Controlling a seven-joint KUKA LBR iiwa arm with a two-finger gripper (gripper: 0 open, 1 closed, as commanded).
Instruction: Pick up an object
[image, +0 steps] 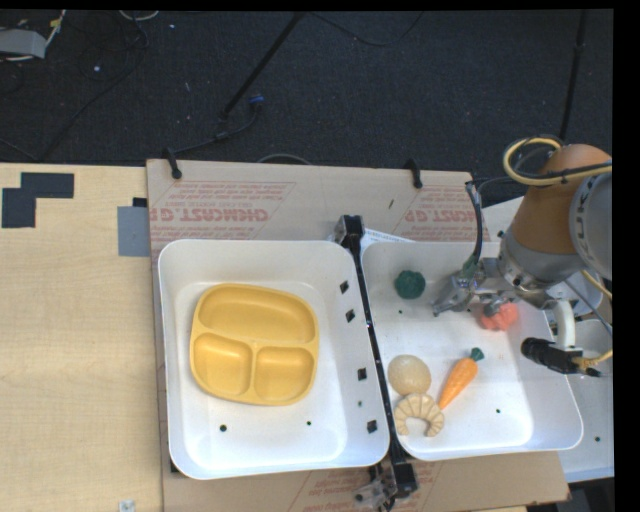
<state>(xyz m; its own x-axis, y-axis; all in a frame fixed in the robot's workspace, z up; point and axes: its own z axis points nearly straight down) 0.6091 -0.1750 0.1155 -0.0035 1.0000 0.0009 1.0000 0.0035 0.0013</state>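
My gripper (458, 296) hangs low over the back of the right bin (545, 425), with the grey arm and its orange band reaching in from the right. Just right of it, partly under the wrist, lies a small salmon-red object (499, 317). To the gripper's left, a short way off, sits a dark green round object (409, 284). Toward the front of the bin lie an orange carrot (458, 381), a beige round object (409, 374) and a pale croissant (420, 414), close together. Nothing shows held in the gripper.
The left bin (180, 280) holds a yellow divided plate (255, 343). A black divider rail (366, 330) runs between the two bins. Both bins rest on a cardboard sheet (250, 205) over a wooden bench.
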